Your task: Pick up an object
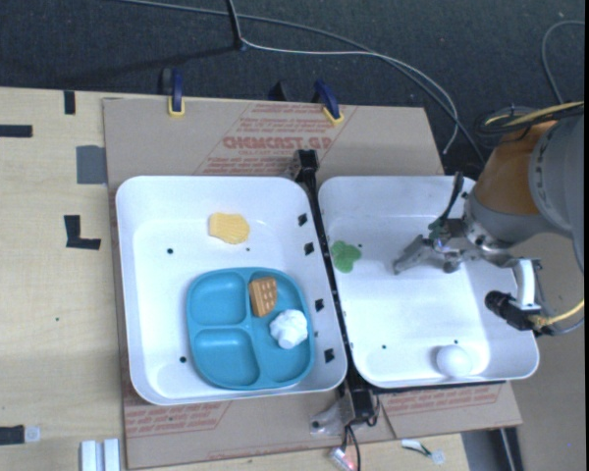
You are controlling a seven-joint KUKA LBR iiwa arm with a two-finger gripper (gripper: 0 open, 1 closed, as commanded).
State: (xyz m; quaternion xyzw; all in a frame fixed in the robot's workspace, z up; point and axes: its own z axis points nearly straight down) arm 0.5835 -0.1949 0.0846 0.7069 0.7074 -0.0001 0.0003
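On cardboard-covered bench (275, 140), two white bins (157, 263); dark carpet (373, 18) behind; pincer (404, 261) state unclear.

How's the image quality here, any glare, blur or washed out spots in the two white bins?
Camera view: soft and slightly blurred overall; the white ball nearly blends into the bright right white bin; the small green object and the blue divided plastic tray stand out clearly; the grey two-finger gripper is low-contrast, its fingers indistinct.

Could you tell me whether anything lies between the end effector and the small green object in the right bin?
Nothing visible does. The end effector sits over the shallow white right bin, and only bare bin floor separates it from the small green object near the bin's left wall. The round white ball lies apart, near the front edge.
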